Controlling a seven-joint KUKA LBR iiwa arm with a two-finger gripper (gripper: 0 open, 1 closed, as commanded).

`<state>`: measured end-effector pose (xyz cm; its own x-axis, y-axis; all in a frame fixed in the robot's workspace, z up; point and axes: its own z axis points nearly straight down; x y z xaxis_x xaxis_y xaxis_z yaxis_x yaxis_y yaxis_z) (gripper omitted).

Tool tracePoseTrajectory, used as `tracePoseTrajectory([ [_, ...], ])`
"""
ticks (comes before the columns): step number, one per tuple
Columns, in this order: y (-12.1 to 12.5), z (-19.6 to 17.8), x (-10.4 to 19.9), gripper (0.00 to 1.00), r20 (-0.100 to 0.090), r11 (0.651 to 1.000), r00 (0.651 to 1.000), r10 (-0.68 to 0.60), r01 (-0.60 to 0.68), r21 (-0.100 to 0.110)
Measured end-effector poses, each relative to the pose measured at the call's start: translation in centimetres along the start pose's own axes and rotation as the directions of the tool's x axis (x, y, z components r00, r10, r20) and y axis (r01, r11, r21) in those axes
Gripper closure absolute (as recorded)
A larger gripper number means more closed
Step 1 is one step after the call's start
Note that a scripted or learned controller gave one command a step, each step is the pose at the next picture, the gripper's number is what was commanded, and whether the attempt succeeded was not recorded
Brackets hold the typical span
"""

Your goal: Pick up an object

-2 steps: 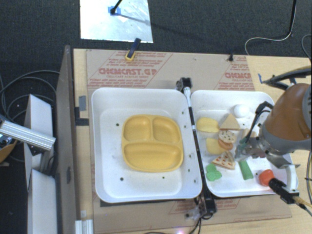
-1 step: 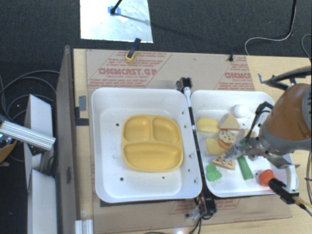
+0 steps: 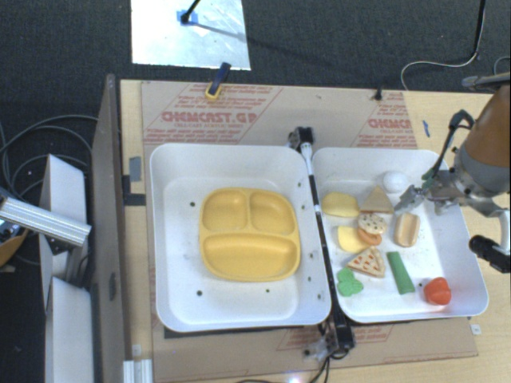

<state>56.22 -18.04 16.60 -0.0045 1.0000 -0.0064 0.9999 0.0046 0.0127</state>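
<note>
The right bin (image 3: pixel 471 282) holds several toy foods. Among them are a white ball (image 3: pixel 393 182), a tan wedge (image 3: pixel 375 200), a yellow lump (image 3: pixel 341 206), a round sandwich cookie (image 3: pixel 370 228), a hot dog bun (image 3: pixel 407 230), a pizza slice (image 3: pixel 367 262), a green stick (image 3: pixel 401 272), a green broccoli piece (image 3: pixel 348 282) and a red tomato (image 3: pixel 437 291). My gripper (image 3: pixel 417 195) hangs over the bin's upper right part, just above the hot dog bun and right of the white ball. I see nothing held in it.
The left bin (image 3: pixel 180 294) carries a yellow divided plate (image 3: pixel 249 234). A black divider clip (image 3: pixel 302 138) sits where the two bins meet. The arm's grey body with its orange band (image 3: pixel 489 134) comes in over the right bin's far right edge.
</note>
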Motion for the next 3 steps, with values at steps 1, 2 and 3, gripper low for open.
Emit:
tracePoseTrajectory([
  [1, -3.6, 8.3, 8.6, 0.0, -0.011, 1.0, 1.0, -0.004, 0.004, 0.015],
  [2, 2.7, 8.0, 8.6, 0.0, -0.006, 1.0, 1.0, -0.002, 0.002, 0.005],
  [3, 2.8, 6.5, 8.4, 1.0, -0.006, 1.0, 1.0, -0.002, 0.002, -0.001],
])
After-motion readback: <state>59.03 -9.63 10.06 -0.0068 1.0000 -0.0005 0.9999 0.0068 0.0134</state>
